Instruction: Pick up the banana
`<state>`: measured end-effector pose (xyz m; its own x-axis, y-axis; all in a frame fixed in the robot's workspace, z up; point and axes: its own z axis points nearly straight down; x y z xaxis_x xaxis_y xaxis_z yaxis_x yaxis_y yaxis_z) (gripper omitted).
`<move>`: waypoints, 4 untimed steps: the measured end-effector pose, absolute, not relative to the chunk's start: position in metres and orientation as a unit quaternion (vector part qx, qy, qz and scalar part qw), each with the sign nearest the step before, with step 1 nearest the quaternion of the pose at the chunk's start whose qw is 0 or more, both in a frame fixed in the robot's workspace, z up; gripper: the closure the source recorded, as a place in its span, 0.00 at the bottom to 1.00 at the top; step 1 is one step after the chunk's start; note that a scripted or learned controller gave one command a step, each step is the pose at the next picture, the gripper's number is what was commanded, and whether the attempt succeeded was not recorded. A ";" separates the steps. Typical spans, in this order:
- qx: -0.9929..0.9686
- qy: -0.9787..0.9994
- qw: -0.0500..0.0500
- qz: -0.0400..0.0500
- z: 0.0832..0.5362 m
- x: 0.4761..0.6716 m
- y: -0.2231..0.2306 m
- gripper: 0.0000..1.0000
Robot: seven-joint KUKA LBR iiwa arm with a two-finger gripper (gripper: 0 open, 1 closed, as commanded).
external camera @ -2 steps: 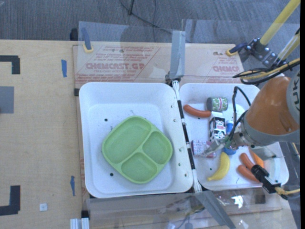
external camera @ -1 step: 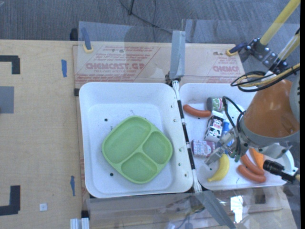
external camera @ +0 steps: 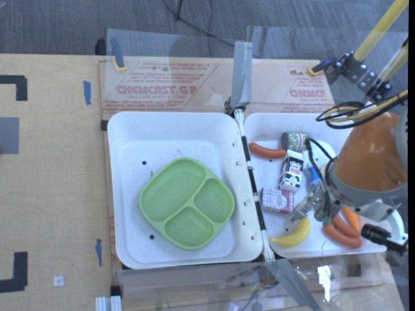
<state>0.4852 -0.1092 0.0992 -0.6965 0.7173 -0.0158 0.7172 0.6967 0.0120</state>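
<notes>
Wooden bench top (external camera: 52, 193) with blue and black tape marks, grey carpet behind, clear plastic sheets under two white bins. Left bin (external camera: 130, 135): one green divided plate (external camera: 187, 203), three compartments. Right bin (external camera: 266, 125): one pink carton (external camera: 277, 200), one small milk-style carton (external camera: 292, 173), one green can (external camera: 295, 139), one hot dog sausage (external camera: 267, 150) near the back, one banana (external camera: 292, 234) at the front edge beside the divider, two orange carrot-like pieces (external camera: 343, 229) at front right. Arm enters from the right, orange band (external camera: 371, 157) over the bin, wrist angled down-left; gripper (external camera: 311, 207) sits just above the banana's upper end, fingers slightly apart, nothing seen clamped between them.
</notes>
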 end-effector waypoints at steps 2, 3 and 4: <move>0.441 0.897 0.002 0.001 0.212 0.525 -0.067 0.00; 0.406 0.914 0.001 0.000 0.185 0.480 -0.077 0.00; 0.457 0.890 0.004 0.002 0.089 0.482 -0.098 0.00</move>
<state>0.4816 -0.0983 0.0889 -0.5826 0.8127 -0.0051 0.8127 0.5826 0.0063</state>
